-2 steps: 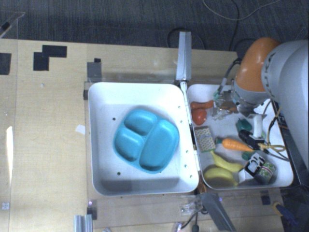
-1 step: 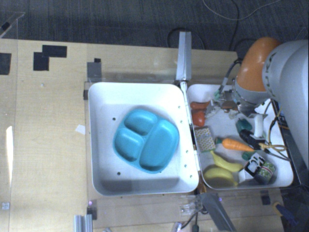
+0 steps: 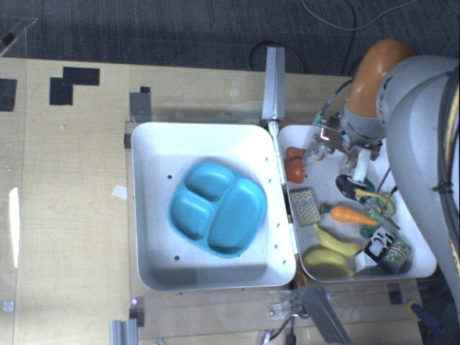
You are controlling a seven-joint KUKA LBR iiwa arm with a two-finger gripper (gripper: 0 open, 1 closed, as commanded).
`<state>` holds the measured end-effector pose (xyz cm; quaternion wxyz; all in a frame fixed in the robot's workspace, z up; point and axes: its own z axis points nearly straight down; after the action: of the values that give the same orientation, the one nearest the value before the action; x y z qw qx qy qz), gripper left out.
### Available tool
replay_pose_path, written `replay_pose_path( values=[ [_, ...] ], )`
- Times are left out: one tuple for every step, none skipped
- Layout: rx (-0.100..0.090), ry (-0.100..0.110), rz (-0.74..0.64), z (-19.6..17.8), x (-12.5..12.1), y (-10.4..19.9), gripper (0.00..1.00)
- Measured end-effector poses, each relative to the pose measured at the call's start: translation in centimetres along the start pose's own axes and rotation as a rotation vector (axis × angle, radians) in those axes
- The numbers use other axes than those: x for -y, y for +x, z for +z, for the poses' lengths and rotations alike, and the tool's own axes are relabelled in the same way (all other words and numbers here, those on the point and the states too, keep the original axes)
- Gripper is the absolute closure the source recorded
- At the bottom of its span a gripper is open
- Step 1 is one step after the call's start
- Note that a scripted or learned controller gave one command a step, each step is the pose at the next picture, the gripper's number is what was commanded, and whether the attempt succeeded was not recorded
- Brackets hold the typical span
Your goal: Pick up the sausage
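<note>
Heads up: your end effector [image 3: 338, 146] is beside the sausage [image 3: 294, 165], can't tell its state, and the bin wall [image 3: 282, 192] could block a clean grab.

A pale wooden bench [image 3: 65, 192] stands against dark grey carpet [image 3: 180, 9].

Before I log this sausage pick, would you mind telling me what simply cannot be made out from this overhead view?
- End effector: its fingers blur into the wrist hardware, so open or shut is unreadable.
- Sausage: small and reddish by the right bin's left wall; contact with the end effector is unclear.
- Right bin: its right part is covered by the grey arm.
- Dark item in the near corner: too small to identify.
- Spoon: handle is lost among clutter.
</note>
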<state>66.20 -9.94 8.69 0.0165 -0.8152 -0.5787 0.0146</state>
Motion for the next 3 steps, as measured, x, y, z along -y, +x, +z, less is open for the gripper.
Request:
replay_pose_path(
  values=[
    [-0.008,-0.014,-0.009,-1.1,-0.2,0.6,1.00],
    [-0.006,-0.024,0.058,-0.2,-1.6,-3.1,1.00],
    [0.001,-0.025,0.065,-0.2,-1.7,-3.8,0.00]
  ],
)
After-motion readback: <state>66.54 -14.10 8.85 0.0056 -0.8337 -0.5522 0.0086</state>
